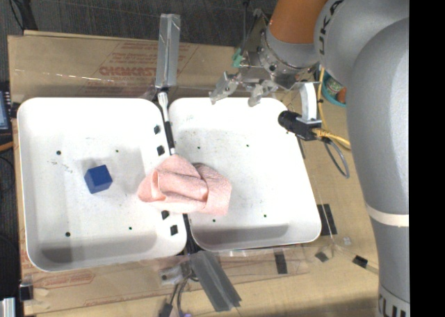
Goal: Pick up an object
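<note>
You have one pink cloth (184, 185) at frame centre, draped across the divider between the two bins (42, 135): soft, light, best pinched at a raised fold. One blue cube (99, 178), centre left, looks rigid and small. The gripper (236, 92), upper centre, hangs spread, holding nothing.

Cube (99, 178): blue. Cloth (184, 185): pink, plain. Bins (42, 239): white, dark specks. Arm (375, 65): grey, orange band (300, 10). Bench (90, 65): tan cardboard, red print. Tool (236, 93): silver-grey.
</note>
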`<action>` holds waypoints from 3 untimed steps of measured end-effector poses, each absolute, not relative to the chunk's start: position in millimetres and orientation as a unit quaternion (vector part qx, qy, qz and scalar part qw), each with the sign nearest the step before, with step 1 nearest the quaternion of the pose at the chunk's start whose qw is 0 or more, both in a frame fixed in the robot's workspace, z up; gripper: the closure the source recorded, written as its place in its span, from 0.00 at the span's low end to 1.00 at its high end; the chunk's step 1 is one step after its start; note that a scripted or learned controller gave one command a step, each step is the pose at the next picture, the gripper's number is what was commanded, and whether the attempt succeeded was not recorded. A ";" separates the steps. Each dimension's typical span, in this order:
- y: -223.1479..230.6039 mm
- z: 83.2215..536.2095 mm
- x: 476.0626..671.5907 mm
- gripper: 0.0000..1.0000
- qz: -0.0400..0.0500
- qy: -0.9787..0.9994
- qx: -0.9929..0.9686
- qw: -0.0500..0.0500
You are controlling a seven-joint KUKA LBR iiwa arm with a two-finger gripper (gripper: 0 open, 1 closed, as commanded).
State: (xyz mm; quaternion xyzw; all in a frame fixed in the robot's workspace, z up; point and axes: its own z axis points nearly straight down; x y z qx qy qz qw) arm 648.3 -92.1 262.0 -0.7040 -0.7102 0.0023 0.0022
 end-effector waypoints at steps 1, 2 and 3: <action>-97.8 90.9 592.6 0.00 0.002 -0.748 -0.664 0.002; -98.7 103.6 503.4 0.00 0.001 -0.747 -0.665 0.002; -99.0 113.0 503.9 1.00 0.001 -0.748 -0.663 0.002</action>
